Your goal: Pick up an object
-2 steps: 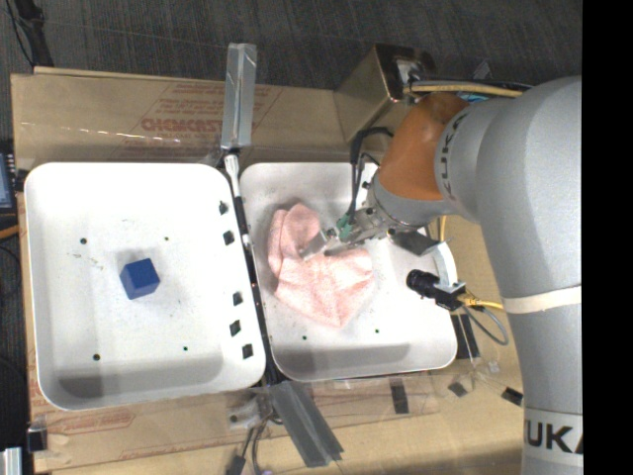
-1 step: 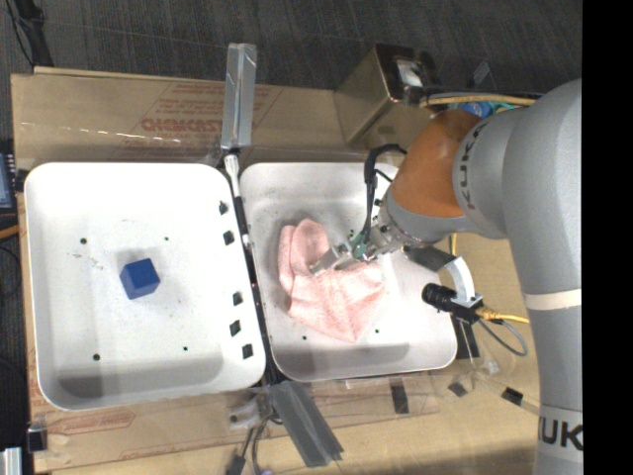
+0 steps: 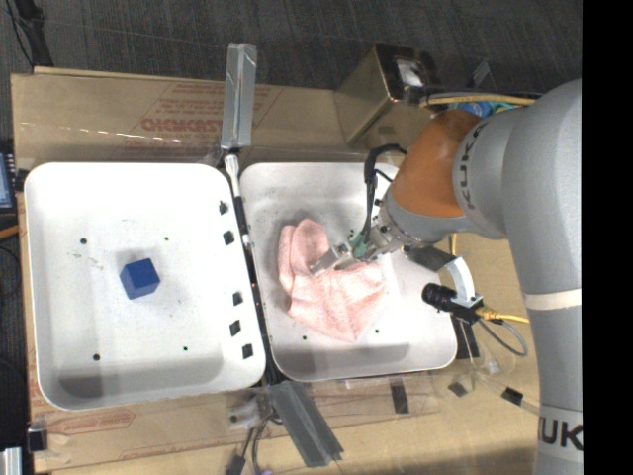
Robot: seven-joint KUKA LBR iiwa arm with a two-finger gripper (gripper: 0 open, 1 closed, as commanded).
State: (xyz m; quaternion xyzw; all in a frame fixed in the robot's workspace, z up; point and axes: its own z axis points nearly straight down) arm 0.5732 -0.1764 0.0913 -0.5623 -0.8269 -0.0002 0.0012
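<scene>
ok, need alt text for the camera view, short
A grey robot arm reaches from the right into the right white bin, its gripper down on a crumpled pink cloth. A blue cube sits alone in the left white bin.

I see even overhead light; the white bins (image 3: 59,295) glare slightly, shadows are soft, and the picture is mildly blurry.

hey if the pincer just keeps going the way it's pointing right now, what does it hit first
Most likely the pink cloth. The pincer points left and down from the arm, and its tip already sits over or on the crumpled cloth in the right bin. From this slanted view I can't tell whether it is touching yet.
</scene>
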